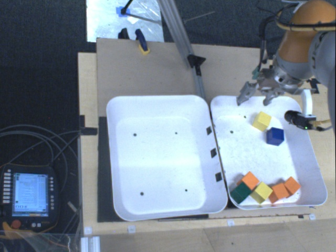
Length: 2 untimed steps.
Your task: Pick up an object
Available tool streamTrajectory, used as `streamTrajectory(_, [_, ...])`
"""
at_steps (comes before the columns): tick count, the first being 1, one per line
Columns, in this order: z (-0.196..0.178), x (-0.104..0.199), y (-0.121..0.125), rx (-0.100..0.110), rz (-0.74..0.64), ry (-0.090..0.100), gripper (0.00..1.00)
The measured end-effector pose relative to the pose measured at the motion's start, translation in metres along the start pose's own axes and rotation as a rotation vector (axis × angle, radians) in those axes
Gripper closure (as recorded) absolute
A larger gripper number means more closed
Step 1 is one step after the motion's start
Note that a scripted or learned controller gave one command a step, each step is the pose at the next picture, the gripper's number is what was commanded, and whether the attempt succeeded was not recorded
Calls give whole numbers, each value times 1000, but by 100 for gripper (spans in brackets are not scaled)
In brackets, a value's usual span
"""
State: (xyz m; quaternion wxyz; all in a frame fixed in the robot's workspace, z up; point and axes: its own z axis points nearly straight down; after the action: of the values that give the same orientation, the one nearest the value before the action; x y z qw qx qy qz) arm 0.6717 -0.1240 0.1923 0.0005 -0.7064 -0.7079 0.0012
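While hovering at the right bin's (315, 156) upper edge, jaws (255, 97) spread wide, holding nothing. Nearest target: yellow cube (261, 121), just below, beside blue cube (274, 136). Needed straight descent, centred.

Two white bins (157, 156), left one dotted with small dark marks, on a tan table (231, 67) over dark carpet. In the right bin (310, 156): a yellow cube (261, 121), a blue cube (274, 136), then a cluster of orange (250, 180), dark green (240, 192), yellow (261, 192) and two more orange cubes (286, 188). Grey metal hand (258, 97) under an orange band (310, 16)
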Motion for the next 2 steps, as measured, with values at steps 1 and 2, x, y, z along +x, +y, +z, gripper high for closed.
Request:
streamTrajectory(1, [42,2,-4,-1,-1,0,0])
streamTrajectory(2, [88,2,-4,-1,-1,0,0])
